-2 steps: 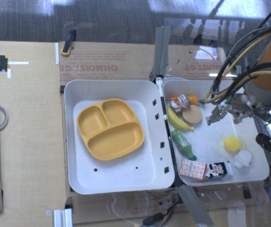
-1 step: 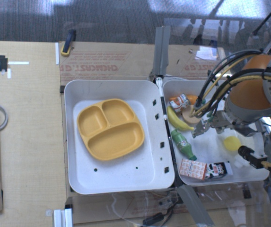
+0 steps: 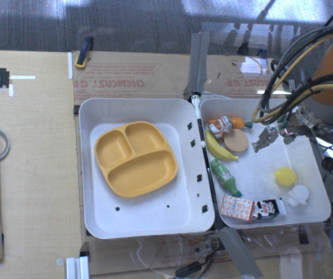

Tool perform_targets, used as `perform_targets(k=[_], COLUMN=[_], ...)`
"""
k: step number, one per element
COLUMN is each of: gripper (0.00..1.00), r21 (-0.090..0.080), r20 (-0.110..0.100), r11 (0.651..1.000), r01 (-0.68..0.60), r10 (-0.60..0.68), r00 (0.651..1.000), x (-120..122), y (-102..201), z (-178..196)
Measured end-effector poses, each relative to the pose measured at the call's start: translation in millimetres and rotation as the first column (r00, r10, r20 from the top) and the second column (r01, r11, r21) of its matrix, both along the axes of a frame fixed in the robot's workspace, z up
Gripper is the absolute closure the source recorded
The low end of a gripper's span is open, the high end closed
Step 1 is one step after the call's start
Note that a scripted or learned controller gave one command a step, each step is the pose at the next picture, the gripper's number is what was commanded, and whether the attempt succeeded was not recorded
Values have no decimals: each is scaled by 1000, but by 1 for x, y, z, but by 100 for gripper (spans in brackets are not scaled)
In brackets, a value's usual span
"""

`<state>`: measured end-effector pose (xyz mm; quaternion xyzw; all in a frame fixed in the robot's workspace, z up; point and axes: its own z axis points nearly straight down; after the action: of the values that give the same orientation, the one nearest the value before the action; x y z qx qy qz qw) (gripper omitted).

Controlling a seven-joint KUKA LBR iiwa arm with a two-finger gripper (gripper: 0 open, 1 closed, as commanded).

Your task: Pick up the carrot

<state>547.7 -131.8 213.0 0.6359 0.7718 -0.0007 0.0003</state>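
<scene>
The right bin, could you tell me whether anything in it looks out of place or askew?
Nothing looks spilled or damaged. The carrot, banana and green bottle lie loosely along the right bin's left side, and a small carton lies flat near the front wall. The claw hangs just right of the carrot.

Two bins sit side by side on the desk [image 3: 27, 156], and the left bin [image 3: 96, 214] has a plate [image 3: 135, 158] in it. In the right bin [image 3: 311, 214], the carrot [image 3: 227, 123] lies at the back left, with a banana [image 3: 219, 147] just in front of it and a bottle [image 3: 225, 177] in front of that. A carton [image 3: 237, 208] lies at the front, a lemon [image 3: 285, 176] sits to the right, and the hand [image 3: 267, 138] hangs over the middle.
</scene>
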Motion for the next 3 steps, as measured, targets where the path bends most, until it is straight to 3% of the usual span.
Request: perform_targets(k=[1, 2, 3], gripper=[100, 100, 0], r21=[-1, 0, 0], r20=[-1, -2, -2], r11=[1000, 995, 995], r01=[2, 104, 104], r10=[-2, -104, -104], r00=[1000, 995, 995], x=[0, 15, 15], y=[-1, 35, 35], z=[8, -52, -52])
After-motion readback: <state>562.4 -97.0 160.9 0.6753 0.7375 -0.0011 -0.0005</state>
